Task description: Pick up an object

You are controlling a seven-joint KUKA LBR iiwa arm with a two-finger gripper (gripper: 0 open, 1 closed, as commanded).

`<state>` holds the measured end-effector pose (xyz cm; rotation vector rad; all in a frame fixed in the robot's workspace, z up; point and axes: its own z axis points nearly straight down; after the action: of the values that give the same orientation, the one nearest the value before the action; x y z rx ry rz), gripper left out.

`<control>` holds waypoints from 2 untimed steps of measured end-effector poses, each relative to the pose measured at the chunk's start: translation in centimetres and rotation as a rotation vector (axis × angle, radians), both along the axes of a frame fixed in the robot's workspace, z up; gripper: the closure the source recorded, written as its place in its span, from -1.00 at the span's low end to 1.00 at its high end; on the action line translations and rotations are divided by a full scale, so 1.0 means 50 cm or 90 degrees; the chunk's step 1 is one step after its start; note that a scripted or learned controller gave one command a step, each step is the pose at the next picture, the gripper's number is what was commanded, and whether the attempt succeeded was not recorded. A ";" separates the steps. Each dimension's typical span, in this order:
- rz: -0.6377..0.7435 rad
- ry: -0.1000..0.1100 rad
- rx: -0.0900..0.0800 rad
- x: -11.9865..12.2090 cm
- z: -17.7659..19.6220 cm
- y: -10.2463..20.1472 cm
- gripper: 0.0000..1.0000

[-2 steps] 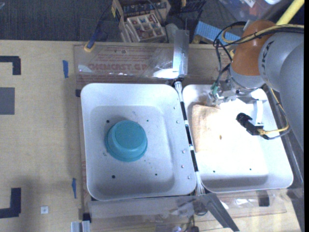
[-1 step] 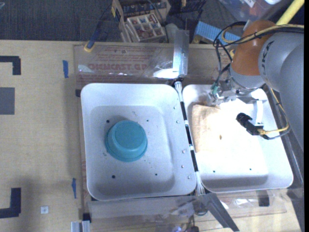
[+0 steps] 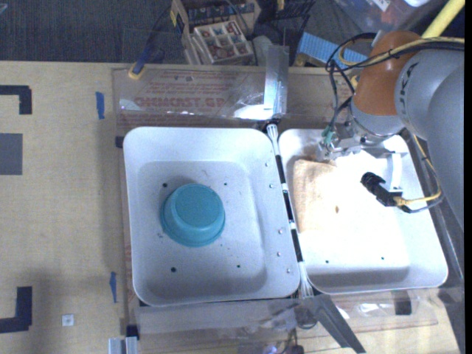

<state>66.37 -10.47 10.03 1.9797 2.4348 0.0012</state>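
A round blue bowl (image 3: 193,213) lies upside down in the middle of the left bin (image 3: 140,153). A flat tan cloth-like piece (image 3: 316,196) rests against the left side of the right bin (image 3: 424,268). My gripper (image 3: 329,146) hangs low at the far end of the right bin, just over the far right corner of the tan piece. The grey arm with its orange band (image 3: 383,87) comes in from the upper right. Nothing shows between the gripper and the tan piece that I can make out.
A black cable end with a yellow plug (image 3: 383,189) hangs off the wrist over the right bin. A clear plastic sheet (image 3: 195,98) lies behind the bins. A wooden box (image 3: 217,28) and clutter stand on the floor beyond.
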 end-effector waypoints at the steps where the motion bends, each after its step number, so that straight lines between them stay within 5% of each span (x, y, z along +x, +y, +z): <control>1: 0.064 0.000 -0.001 0.009 -0.024 0.017 -1.00; 2: 0.065 -0.001 -0.001 0.010 -0.024 0.018 -1.00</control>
<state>66.85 -9.58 8.85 1.8528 2.5311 0.0013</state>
